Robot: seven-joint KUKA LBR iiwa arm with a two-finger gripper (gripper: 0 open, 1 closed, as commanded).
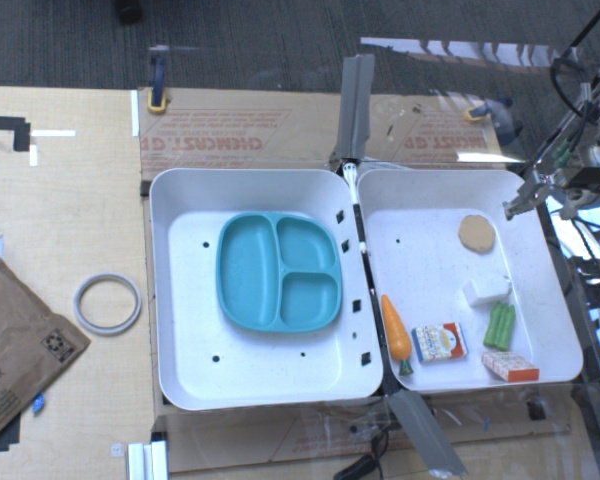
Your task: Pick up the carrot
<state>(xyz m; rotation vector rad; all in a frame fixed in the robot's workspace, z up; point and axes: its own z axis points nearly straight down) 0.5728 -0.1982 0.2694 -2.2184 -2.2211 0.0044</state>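
Carrot (396, 330) beside right bin's (565, 298) left wall

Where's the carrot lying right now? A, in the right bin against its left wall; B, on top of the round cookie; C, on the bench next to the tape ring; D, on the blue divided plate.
A: the carrot lies in the right bin, along its left wall, beside the small box.

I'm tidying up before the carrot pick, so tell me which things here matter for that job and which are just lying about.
For the job: carrot, right bin, gripper.

Lying about: teal tray, left bin, cookie, white block, green piece, two small boxes, tape ring.
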